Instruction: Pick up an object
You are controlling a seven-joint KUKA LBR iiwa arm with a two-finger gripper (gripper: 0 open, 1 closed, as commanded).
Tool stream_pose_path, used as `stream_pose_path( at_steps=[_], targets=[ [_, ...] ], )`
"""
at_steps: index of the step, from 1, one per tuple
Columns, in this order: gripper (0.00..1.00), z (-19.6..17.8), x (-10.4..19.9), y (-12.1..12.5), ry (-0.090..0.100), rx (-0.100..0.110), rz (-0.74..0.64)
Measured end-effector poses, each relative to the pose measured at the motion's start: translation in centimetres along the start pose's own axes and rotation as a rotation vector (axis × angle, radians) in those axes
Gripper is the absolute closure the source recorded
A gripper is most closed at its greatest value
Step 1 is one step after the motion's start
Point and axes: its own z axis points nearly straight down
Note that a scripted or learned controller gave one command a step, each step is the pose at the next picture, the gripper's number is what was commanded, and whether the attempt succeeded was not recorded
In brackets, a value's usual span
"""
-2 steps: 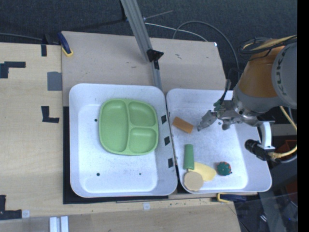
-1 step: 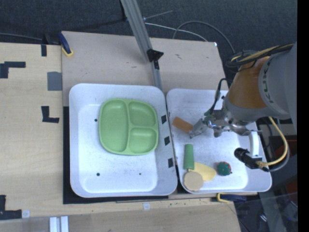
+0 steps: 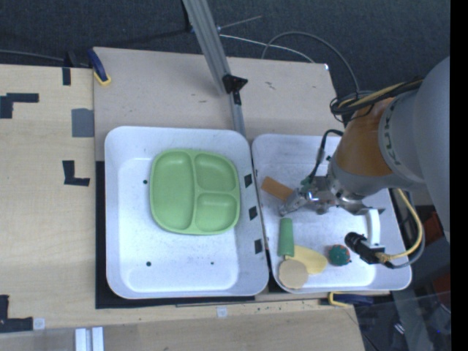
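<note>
The right bin (image 3: pixel 380 280) holds a brown block (image 3: pixel 276 188), a green cylinder (image 3: pixel 285 236), a yellow piece (image 3: pixel 312 259), a tan round disc (image 3: pixel 294 273) and a small green and red ball (image 3: pixel 338 254). My gripper (image 3: pixel 294 203) hangs low over the left part of this bin, pointing left. Its tip is just right of and below the brown block and just above the top end of the green cylinder. I see nothing held in it.
A green divided plate (image 3: pixel 195 191) lies in the left bin (image 3: pixel 124 269). A metal pole (image 3: pixel 212 39) slants down to the bins' shared back corner. Black cables (image 3: pixel 380 254) hang by the wrist near the right bin's right wall.
</note>
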Motion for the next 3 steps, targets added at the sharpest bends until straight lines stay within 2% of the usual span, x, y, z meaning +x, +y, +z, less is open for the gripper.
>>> stream_pose_path(
  at_steps=[1, 3],
  targets=[
    [1.0, -1.1, 0.1, 0.0, 0.002, 0.001, -0.001],
    [1.0, -10.2, 0.5, 1.6, 0.001, -0.004, 0.0]
  ],
)
